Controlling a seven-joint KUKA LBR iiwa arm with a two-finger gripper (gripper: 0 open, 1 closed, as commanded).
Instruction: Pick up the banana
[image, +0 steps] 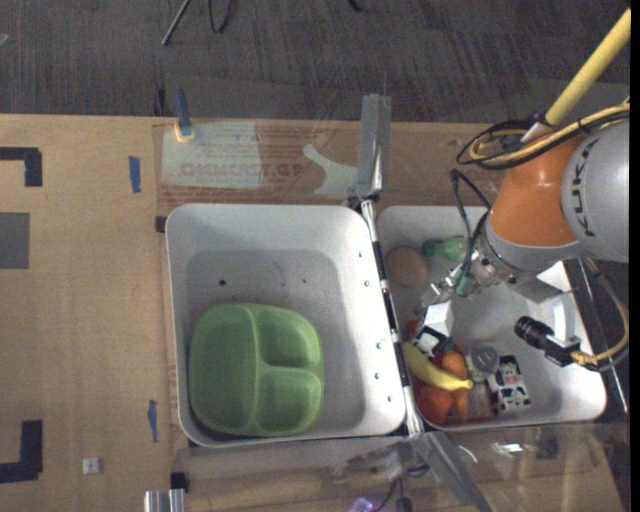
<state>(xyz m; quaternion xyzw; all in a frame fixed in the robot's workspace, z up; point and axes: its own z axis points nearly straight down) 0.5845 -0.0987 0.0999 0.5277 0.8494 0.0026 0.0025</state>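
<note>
Banana (436, 367) lies slantwise below-left of the gripper (447, 290) (finger state can't be told), near the bin's (590, 400) front-left corner.

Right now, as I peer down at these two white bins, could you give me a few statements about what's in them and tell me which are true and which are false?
1. The green divided plate lies in the left bin. True.
2. The banana lies on the green plate. False: it lies in the right bin, near that bin's front left corner, among other fruit.
3. An orange fruit sits right beside the banana. True.
4. The gripper holds the banana. False: the banana lies in the bin, apart from the gripper, which hangs above the bin's middle.
5. The arm reaches over the left bin. False: it is over the right bin.
</note>
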